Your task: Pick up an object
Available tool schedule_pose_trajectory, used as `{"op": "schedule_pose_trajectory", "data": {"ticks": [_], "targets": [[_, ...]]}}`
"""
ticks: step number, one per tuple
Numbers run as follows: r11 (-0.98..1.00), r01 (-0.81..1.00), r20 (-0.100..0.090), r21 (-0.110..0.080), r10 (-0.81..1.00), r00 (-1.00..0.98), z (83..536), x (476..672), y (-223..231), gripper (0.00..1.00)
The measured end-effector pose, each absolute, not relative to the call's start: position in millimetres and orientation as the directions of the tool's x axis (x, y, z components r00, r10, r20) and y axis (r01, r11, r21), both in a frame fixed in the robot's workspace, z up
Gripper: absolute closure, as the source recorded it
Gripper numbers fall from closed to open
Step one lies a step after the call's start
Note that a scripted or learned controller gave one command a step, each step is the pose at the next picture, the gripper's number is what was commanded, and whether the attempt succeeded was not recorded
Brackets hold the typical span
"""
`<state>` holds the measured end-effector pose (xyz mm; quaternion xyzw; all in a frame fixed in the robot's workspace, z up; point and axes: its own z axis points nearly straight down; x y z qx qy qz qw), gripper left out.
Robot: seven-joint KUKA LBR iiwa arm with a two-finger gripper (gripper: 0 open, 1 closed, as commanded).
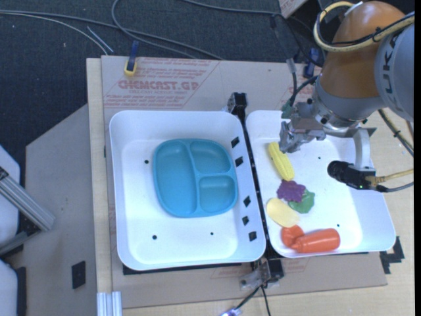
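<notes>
overhead, arm (358, 58) bent down into right bin (375, 203), hand (289, 140) just above corn (281, 161), grip state unclear

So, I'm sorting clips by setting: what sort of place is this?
Probably a robotics lab test bench: two white bins on a cardboard-covered bench, toy food like a corn cob, loose cables on dark carpet.

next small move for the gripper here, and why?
Probably a short drop straight down toward the yellow corn. The gripper sits just above the corn's upper end in the right bin, with nothing seen held. The corn lies apart from the purple grapes below it, so it looks like the least crowded target.
</notes>
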<state>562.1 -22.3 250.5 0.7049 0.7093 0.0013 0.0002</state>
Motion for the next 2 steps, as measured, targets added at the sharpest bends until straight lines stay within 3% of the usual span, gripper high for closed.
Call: {"op": "schedule_pose_trajectory", "data": {"ticks": [2], "targets": [[0.007, 1.0, 0.003, 0.002, 1.0, -0.007, 254, 588.1, 85, 1.0]]}}
